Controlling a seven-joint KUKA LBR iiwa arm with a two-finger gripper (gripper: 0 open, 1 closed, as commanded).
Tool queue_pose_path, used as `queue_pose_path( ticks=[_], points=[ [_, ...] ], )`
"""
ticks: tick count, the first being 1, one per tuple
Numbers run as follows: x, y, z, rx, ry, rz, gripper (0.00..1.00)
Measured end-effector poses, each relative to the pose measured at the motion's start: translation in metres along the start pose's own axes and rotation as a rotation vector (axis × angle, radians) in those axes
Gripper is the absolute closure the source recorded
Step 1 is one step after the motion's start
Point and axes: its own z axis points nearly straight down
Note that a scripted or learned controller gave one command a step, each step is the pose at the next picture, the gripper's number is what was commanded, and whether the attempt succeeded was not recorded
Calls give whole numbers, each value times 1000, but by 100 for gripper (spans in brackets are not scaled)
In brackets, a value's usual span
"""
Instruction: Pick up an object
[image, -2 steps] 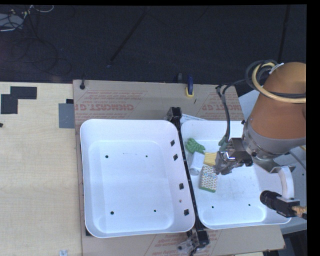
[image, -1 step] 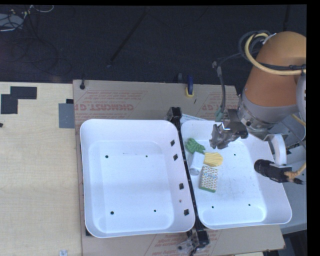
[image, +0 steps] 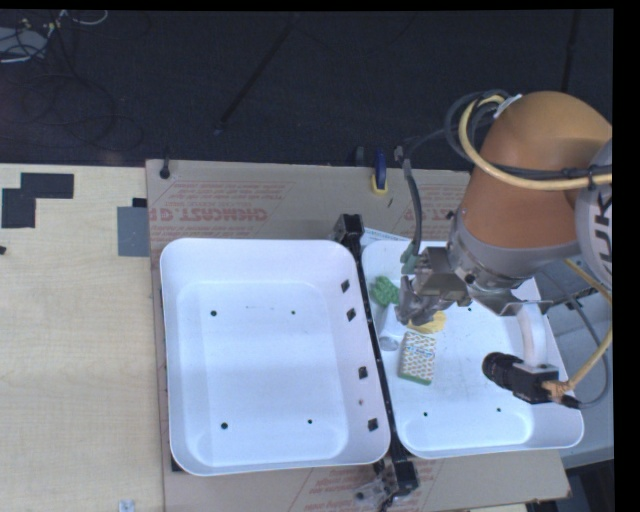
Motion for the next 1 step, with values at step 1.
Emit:
queue_pose_path(
  ticks=[1],
  points=[
    [-75,-32,-7,-2,-2,11,100]
  ],
)
